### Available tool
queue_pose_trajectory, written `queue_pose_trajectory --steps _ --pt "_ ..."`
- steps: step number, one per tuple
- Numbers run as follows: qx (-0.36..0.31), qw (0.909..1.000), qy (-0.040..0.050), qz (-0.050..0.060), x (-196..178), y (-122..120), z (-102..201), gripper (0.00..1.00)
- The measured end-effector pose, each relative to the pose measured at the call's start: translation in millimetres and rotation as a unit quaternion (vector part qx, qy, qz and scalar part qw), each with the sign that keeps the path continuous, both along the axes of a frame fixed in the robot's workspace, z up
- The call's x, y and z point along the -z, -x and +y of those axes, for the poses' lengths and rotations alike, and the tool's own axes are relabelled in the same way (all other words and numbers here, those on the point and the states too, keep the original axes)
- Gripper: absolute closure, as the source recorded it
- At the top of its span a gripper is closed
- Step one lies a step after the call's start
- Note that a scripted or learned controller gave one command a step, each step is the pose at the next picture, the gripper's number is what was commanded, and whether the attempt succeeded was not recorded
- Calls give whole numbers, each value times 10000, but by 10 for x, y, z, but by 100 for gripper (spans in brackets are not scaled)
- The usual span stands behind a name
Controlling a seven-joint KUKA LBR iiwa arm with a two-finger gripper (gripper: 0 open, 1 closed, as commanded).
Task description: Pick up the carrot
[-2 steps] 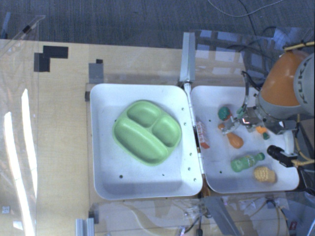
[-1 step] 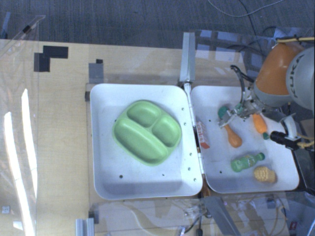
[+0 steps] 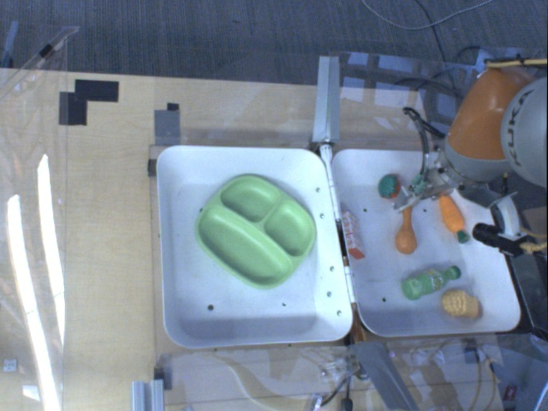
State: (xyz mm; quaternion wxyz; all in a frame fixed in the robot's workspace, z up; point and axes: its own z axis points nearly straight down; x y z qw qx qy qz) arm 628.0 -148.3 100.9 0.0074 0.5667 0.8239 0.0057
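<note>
The carrot (image 3: pixel 451 213) is a short orange piece with a small dark green end, lying in the right bin (image 3: pixel 377 315) near its far right side. My gripper (image 3: pixel 417 190) hangs low over that bin, just left of the carrot's upper end and right of a small dark green round item (image 3: pixel 390 184). I see nothing held in it. The grey arm with its orange band (image 3: pixel 479 118) reaches in from the upper right.
The right bin also holds an orange club-shaped item (image 3: pixel 405 233) just below the gripper, a green bottle (image 3: pixel 431 281) and a yellow corn cob (image 3: pixel 460 304) near the front. A green divided plate (image 3: pixel 257 228) lies in the left bin (image 3: pixel 184 315).
</note>
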Motion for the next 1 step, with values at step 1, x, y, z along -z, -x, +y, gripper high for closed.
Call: queue_pose_trajectory --steps 1 --pt "662 9978 -2 60 -743 167 476 100"
